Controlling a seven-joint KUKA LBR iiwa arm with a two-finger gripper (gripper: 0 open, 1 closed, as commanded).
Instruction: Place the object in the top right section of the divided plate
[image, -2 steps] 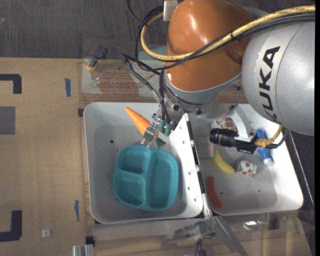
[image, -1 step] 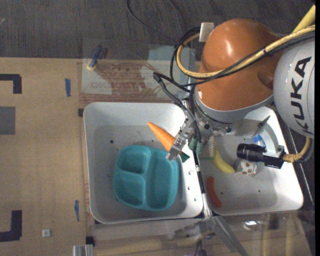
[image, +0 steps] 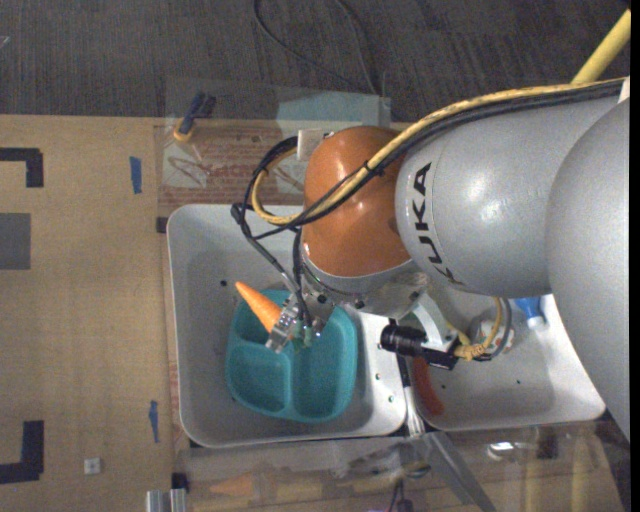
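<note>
A teal divided plate (image: 300, 385) lies in the left white bin (image: 195, 300), toward its near right part. An orange carrot-shaped object (image: 256, 301) lies slanted over the plate's upper left rim, its pointed tip toward the upper left. My gripper (image: 292, 330) hangs below the orange wrist band, right at the carrot's thick end and above the plate's upper sections. The arm's bulk hides the plate's upper right corner, and whether the carrot is gripped is hidden.
The right bin (image: 520, 395) holds a red object (image: 421, 381) by its left wall and a blue-and-white item (image: 530, 312), partly under the arm. Yellow and black cables (image: 262, 205) loop beside the wrist. Bare bin floor lies left of the plate.
</note>
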